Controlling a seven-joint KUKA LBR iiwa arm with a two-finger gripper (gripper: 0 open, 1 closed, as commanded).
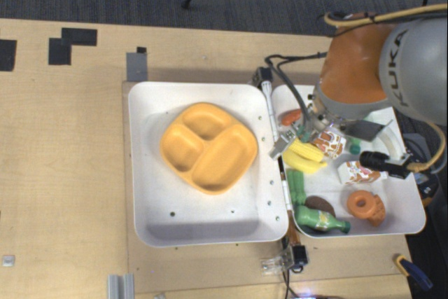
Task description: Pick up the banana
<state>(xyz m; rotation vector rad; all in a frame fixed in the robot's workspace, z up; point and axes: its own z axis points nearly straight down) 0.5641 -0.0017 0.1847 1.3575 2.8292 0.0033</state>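
Even overhead light is brightening the scene; the shallow white left bin [150, 150] is glaring slightly, shadows staying soft.

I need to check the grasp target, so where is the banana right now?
The banana lies in the right bin near its left wall, just below the arm's wrist and directly above the green bottle.

arm [392, 66]: enters from right, orange band showing | wrist bent downward, low
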